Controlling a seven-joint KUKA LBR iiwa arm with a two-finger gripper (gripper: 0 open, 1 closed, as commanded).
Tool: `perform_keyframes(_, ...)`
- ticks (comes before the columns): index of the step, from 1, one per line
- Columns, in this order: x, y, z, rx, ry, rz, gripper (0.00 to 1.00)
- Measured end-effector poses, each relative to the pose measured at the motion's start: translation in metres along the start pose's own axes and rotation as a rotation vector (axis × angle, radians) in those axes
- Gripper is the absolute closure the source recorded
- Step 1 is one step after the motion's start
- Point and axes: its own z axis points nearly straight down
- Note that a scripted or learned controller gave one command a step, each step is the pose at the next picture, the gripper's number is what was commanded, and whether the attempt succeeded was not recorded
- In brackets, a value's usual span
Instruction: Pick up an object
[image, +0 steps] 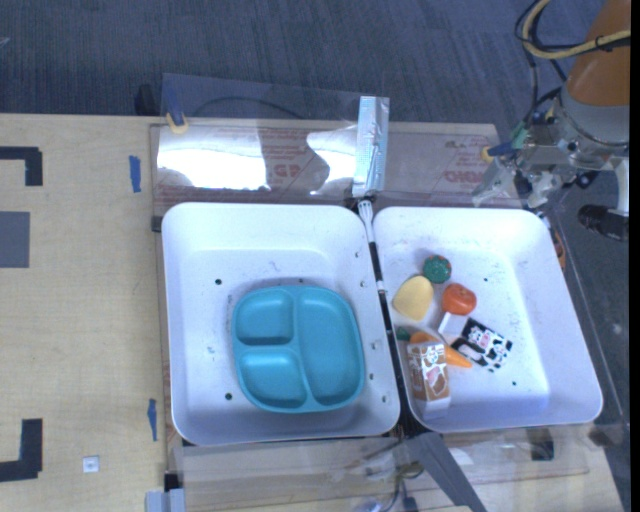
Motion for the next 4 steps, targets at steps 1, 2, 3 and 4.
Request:
perform_keyframes(1, 0.001, 0.001, -0.012, -0.005, -0.002, -0.003, 1.00)
perform_keyframes(2, 0.085, 0.002, -0.084, -0.010, 0.001, -0.017, 1.00)
perform_keyframes(3, 0.128, 0.001, -0.147, -0.010, -0.002, -0.211, 1.00)
perform_keyframes(4, 0.157, 0.001, -0.170, -0.006, -0.001, -0.107, 1.00)
